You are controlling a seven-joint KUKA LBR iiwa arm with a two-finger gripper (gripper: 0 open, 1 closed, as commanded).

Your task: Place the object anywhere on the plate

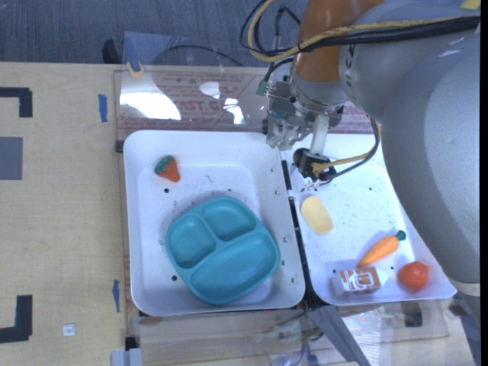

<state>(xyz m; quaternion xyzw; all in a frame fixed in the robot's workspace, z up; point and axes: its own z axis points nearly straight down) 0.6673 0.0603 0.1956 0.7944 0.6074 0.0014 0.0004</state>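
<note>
The gripper [293, 137] hangs near the upper middle of the frame, above the divide between the two white bins; whether its fingers are spread or pressed together cannot be told from this angle. The left bin [145, 227] holds a blue sectioned plate [223, 248] toward the lower centre and a small strawberry [167, 168] at the bin's upper left, apart from the plate. In the right bin [366, 185] lie a pale yellow oval piece [316, 214], a carrot [379, 248], a red tomato [412, 275] and a small box [357, 280].
</note>
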